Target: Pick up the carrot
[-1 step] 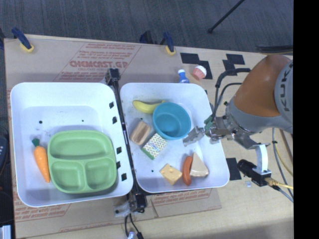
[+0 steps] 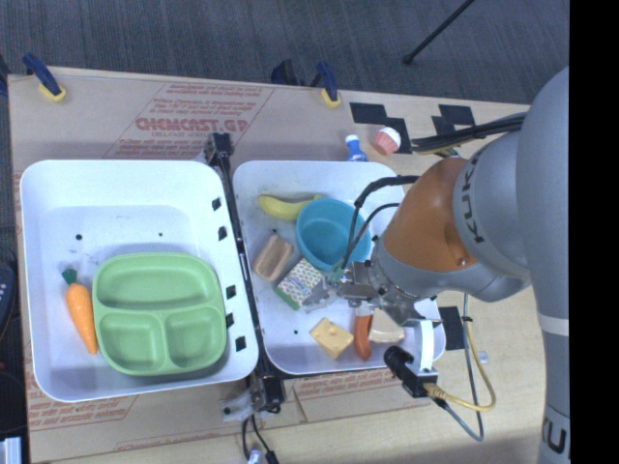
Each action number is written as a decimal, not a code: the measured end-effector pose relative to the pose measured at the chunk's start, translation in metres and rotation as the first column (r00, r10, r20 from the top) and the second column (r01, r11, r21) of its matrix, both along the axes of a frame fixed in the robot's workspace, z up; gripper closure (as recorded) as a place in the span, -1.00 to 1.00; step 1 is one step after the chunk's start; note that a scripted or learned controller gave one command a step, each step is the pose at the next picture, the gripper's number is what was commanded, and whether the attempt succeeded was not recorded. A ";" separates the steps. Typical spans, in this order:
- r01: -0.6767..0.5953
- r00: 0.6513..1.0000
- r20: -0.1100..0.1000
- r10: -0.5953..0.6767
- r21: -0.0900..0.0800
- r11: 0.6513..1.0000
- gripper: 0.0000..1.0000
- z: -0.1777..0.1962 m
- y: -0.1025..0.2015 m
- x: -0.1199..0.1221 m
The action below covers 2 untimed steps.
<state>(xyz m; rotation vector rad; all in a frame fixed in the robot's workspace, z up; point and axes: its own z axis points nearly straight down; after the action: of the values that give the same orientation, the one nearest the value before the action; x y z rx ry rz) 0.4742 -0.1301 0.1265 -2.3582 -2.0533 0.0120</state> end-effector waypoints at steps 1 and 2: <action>0.035 0.999 0.001 -0.035 -0.001 0.999 -1.00 -0.037 0.041 0.000; 0.024 1.000 -0.005 -0.024 -0.001 1.000 1.00 -0.027 0.039 0.000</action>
<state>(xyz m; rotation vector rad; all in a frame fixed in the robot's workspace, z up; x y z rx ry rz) 0.4744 -0.0908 0.0992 -2.3808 -2.0228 0.0179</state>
